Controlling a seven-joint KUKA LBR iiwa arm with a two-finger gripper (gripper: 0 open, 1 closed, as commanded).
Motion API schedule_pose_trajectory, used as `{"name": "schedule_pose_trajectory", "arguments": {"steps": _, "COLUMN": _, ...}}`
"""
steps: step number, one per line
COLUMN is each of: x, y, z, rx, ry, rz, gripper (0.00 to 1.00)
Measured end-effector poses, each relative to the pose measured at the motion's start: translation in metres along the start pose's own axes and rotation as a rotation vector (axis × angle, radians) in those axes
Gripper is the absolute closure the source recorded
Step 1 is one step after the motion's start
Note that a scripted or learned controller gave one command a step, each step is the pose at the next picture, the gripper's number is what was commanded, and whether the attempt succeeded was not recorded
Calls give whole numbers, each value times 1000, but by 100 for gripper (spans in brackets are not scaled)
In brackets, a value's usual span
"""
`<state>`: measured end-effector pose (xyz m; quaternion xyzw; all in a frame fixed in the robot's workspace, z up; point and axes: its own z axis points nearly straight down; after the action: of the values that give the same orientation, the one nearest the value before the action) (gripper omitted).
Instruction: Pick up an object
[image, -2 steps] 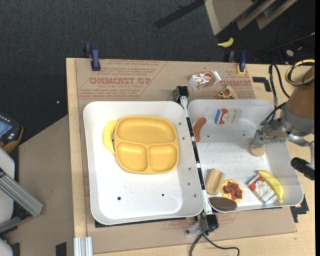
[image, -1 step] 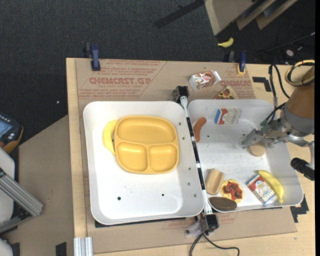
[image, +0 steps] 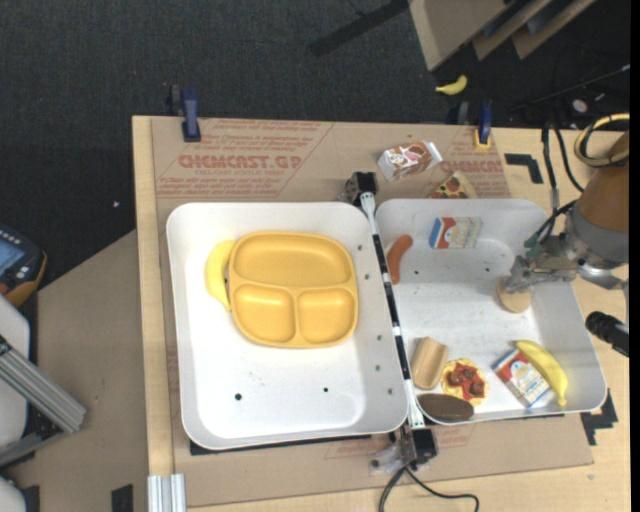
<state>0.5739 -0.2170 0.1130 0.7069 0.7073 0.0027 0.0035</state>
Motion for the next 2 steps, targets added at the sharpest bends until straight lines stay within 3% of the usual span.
{"name": "schedule_pose_trajectory", "arguments": {"steps": 1, "x": 0, "y": 0, "z": 1, "rx": 1, "ry": 0, "rz": 0, "gripper": 0}}
{"name": "schedule_pose_trajectory", "arguments": {"steps": 2, "x": 0, "y": 1, "z": -10, "rx": -2, "ry": -1, "rz": 1, "gripper": 100}}
